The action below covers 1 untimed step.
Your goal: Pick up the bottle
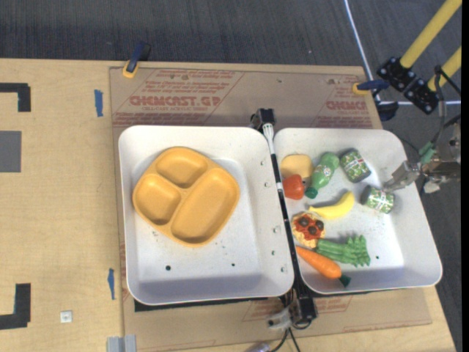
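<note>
Here, the green bottle (322,173) lies in the right bin (421,259), near the top, tipped on its side at a slant. Its cap end points down and left, close to a red tomato (293,187) and a yellow potato-like thing (296,165). Just right of it is a small green can (355,164). Below it lies a banana (334,207). Another small green can (379,200) sits further right. The gripper (405,174) is at the right edge of that bin, well apart from the bottle, with the cans between them. Nothing is between its fingers, and I cannot tell if they are wide or closed. A carrot (320,263) and some green beans (346,250) lie lower down. The left bin (139,270) holds an orange tray (186,194) with three parts.
</note>
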### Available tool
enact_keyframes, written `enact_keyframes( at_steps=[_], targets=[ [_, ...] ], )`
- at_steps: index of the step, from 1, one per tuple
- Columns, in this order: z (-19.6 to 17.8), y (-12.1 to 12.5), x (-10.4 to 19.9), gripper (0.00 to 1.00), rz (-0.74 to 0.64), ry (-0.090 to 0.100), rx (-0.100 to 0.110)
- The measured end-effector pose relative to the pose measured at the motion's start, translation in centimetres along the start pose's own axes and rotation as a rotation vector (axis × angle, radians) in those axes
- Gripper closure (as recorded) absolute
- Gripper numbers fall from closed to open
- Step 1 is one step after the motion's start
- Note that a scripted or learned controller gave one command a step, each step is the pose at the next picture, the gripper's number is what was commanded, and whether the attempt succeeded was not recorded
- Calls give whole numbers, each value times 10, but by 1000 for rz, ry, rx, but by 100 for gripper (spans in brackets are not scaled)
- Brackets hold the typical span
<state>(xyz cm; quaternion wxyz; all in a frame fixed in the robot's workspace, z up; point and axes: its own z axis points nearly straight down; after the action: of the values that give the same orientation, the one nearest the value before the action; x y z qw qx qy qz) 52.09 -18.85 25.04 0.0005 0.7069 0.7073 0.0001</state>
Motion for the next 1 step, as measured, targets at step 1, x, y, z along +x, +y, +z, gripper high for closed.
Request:
enact_keyframes(
  at_steps=[1],
  targets=[
    [46,35,38,0,210,2,3]
  ],
)
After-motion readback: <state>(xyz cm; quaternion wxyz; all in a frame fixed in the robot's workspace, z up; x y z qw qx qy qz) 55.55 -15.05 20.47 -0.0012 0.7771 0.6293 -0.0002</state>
